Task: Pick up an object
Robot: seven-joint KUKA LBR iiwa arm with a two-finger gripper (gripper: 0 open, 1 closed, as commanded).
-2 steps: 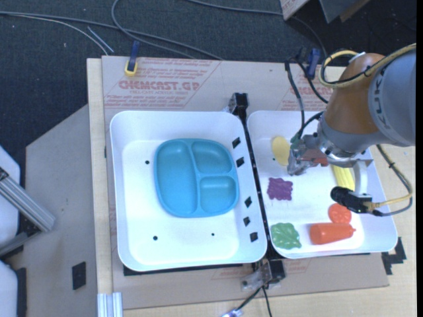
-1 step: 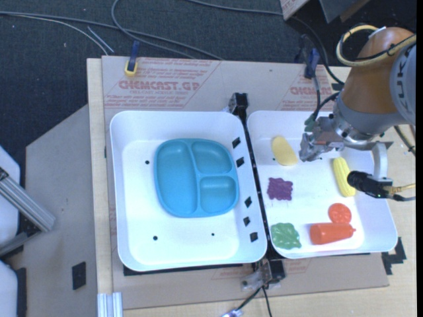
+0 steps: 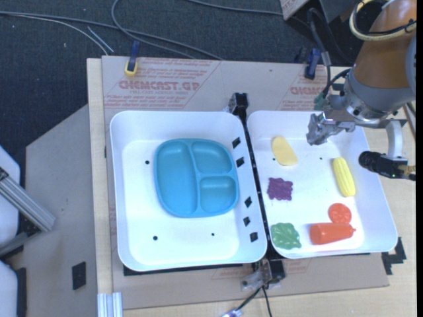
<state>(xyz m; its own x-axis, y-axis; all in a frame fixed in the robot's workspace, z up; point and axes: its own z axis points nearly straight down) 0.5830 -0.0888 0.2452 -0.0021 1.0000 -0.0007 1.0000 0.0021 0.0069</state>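
Camera view is showing the gripper [image 3: 320,132] being held above the right bin [image 3: 386,226], near its back wall, with nothing being carried; whether it is open cannot be told. The nearest candidate, a yellow piece [image 3: 285,151], is lying just left of and below it; corn [image 3: 344,176], grapes [image 3: 279,189], a green piece [image 3: 285,236] and two red pieces [image 3: 332,232] are lying further forward. To do the step well, one separate item is being favoured: the tool should be centred over the yellow piece, aligned across its narrow width, then lowered straight. A blue tray [image 3: 195,176] is resting in the left bin [image 3: 125,177].
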